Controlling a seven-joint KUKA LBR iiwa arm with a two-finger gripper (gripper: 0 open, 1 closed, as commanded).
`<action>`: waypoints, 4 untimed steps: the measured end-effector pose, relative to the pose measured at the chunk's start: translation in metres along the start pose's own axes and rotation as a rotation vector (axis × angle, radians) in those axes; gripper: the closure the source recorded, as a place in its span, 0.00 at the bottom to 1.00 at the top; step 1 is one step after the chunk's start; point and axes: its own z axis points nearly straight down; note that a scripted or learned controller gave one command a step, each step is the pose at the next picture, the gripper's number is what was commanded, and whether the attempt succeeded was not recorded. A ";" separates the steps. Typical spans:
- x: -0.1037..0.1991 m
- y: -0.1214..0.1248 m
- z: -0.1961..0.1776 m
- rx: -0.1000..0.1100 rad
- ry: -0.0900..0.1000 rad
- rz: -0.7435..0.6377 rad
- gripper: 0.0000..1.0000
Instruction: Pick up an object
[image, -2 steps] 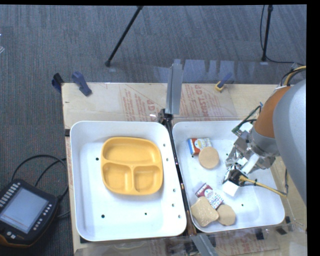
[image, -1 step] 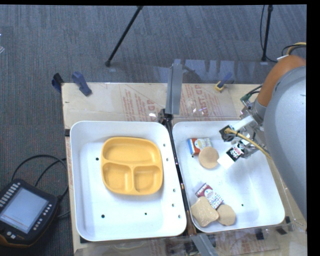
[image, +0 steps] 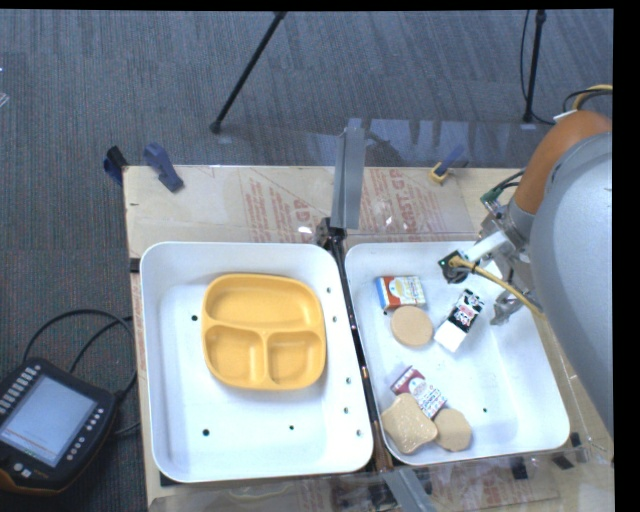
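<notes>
The arm comes in from the right edge of the frame, and its gripper (image: 500, 295) hangs over the upper right part of the right bin (image: 520, 400); from here I cannot tell whether it is wide or narrow, and nothing visibly sits in it. Just to its left, lying on the bin floor at a tilt, is a small black-and-white carton (image: 460, 318), close to the gripper. Left of the carton, and nearly touching it, lies a round tan disc (image: 411, 326), with a little blue, red and white box (image: 400, 292) just above that. Toward the lower part of the same bin are a red and white packet (image: 418, 390), a toast-like slab (image: 408, 425) just below it and a second tan round piece (image: 452, 430) against the slab's right side. The left bin (image: 170, 420) holds a yellow divided tray (image: 265, 330) in its upper middle.
</notes>
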 end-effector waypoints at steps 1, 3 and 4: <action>-0.010 -0.011 -0.151 -0.002 0.002 0.121 0.00; 0.023 -0.070 -0.119 -0.002 0.001 0.160 0.00; 0.004 -0.029 -0.105 0.000 -0.001 0.158 0.00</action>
